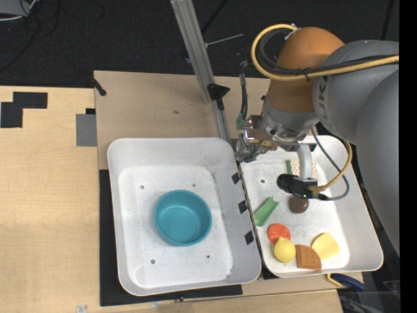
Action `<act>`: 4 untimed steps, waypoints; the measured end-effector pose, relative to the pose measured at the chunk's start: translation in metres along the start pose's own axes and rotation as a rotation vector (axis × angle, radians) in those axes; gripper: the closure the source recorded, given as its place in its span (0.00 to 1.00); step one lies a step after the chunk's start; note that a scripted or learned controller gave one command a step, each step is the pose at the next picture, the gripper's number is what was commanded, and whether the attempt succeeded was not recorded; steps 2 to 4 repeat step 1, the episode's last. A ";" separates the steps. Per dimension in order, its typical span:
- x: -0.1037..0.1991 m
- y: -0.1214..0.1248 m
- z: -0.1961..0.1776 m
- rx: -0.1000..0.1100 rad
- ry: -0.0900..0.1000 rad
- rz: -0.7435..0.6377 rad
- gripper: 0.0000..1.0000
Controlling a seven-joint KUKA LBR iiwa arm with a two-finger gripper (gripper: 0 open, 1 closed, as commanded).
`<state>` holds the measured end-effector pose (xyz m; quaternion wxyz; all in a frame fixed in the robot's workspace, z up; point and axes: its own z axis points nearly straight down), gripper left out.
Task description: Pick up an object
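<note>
Overhead, the gripper (251, 143) was pictured at the far left corner of the right bin (374, 248), its grip not to be made out and nothing seen held. A square descent over the green piece (265, 210), lying just clear of the red fruit (279, 231), was judged the surest pick. A teal bowl (183, 217) was seen in the left bin (130, 168) on the pale bench (45, 194).

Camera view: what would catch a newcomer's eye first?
The teal bowl, alone in the left bin. Then the grey arm with its orange band, looming over the right bin. Last, a cluster of small colourful items at that bin's near end.
</note>
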<state>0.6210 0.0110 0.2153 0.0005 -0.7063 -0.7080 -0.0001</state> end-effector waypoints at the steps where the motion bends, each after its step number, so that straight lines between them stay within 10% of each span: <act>1: 0.046 -0.003 -0.003 0.000 -0.001 0.000 1.00; 4: 0.046 -0.003 -0.003 0.000 -0.001 0.000 1.00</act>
